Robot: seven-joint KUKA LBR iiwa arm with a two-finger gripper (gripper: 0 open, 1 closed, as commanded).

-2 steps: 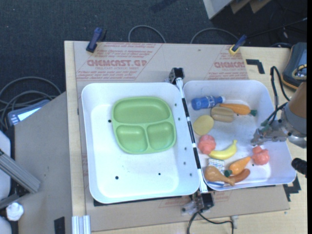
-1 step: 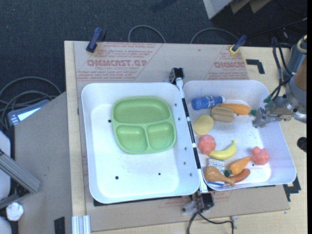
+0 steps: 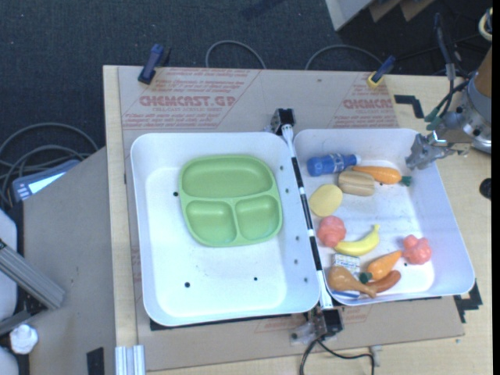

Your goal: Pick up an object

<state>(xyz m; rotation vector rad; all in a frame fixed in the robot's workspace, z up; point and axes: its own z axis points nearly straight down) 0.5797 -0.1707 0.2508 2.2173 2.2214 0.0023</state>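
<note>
At right edge of frame, gripper [image 3: 422, 153] positioned over upper right corner of right bin [image 3: 453, 233], near carrot [image 3: 378, 174]; jaws' state: cannot tell.

2 white bins [image 3: 156, 233]. 1 green divided plate [image 3: 230, 199]. 9 toy foods beside the gripper [image 3: 422, 153], incl. 1 banana [image 3: 359, 244], 1 blue bottle [image 3: 328, 164].

Dark blue-grey carpet [image 3: 94, 22] surrounds the bench [image 3: 234, 92]; cables [image 3: 35, 158] trail left, perhaps cardboard top right.
</note>
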